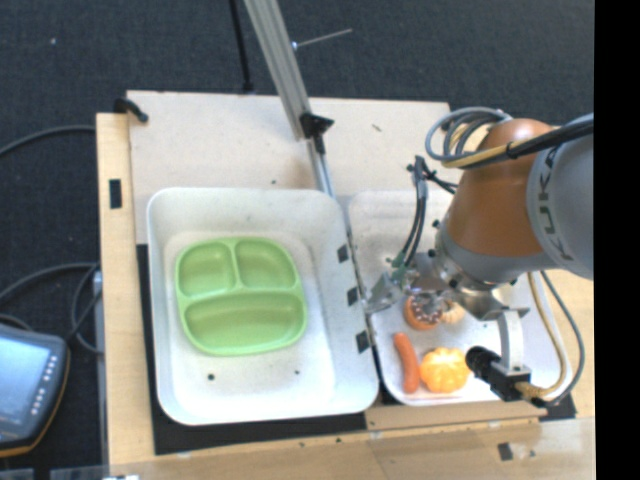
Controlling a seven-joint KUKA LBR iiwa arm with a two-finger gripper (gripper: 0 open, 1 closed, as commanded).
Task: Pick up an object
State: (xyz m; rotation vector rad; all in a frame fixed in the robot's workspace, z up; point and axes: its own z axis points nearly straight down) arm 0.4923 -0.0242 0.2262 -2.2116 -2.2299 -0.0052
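Observation:
In the right bin (380,218) my gripper (428,298) hangs low beneath the grey and orange arm (500,208). Directly under it lies a small round brown-orange object (424,314) with a pale part on its right side, partly hidden by the gripper. Whether the gripper touches it I cannot tell. Just in front lie a thin red-orange carrot (407,361) and a yellow-orange fruit (444,369), side by side near the bin's front edge.
The left bin (320,368) holds a green divided plate (240,295) in its middle. A slanted metal pole (285,68) rises from between the bins at the back. The arm covers much of the right bin.

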